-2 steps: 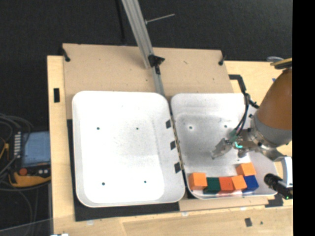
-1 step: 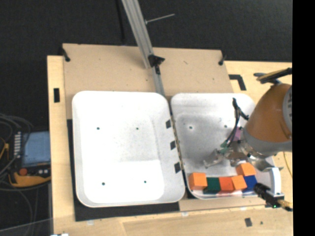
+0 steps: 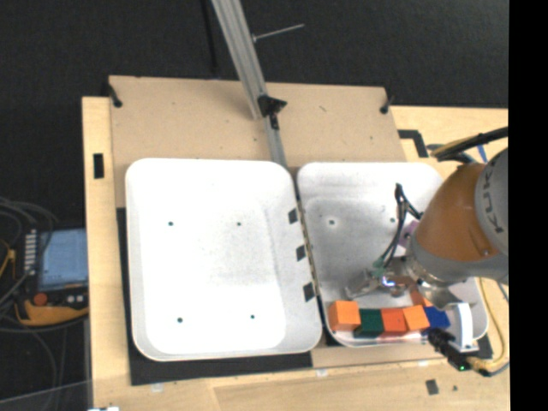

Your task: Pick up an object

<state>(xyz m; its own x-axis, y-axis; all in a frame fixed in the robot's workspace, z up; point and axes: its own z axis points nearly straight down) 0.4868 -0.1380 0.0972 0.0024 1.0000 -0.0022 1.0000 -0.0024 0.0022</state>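
**Operator:** Start at the left. What lies there?

**Arm:** Off the bench, a small blue box with cables (image 3: 62, 259) sits on the dark floor. Then comes the pale wooden bench (image 3: 248, 118), and on it the left shallow white plastic bin (image 3: 214, 255), its floor marked by a few dark dots. A grey metal rail (image 3: 244, 50) slants down from the top and ends just above the seam between the two bins.

**Operator:** And the right bin?

**Arm:** The right shallow white plastic bin (image 3: 342, 204) touches the left one along that seam. The blocks lie in a row along its near wall: an orange rectangular block (image 3: 346, 313), a dark green block (image 3: 372, 322) touching it, a second orange block (image 3: 395, 319) next, and a blue block (image 3: 435, 317) at the right end.

**Operator:** Where is your gripper?

**Arm:** My two-finger gripper (image 3: 384, 282) is low inside the right bin, just above the row, nearest the green block and second orange block. My grey body and orange band (image 3: 449, 221) cover the bin's right part.

**Operator:** Open, closed, holding?

**Arm:** I cannot tell; the tip is a small tangle of metal and wire here. I see no block lifted from the row.
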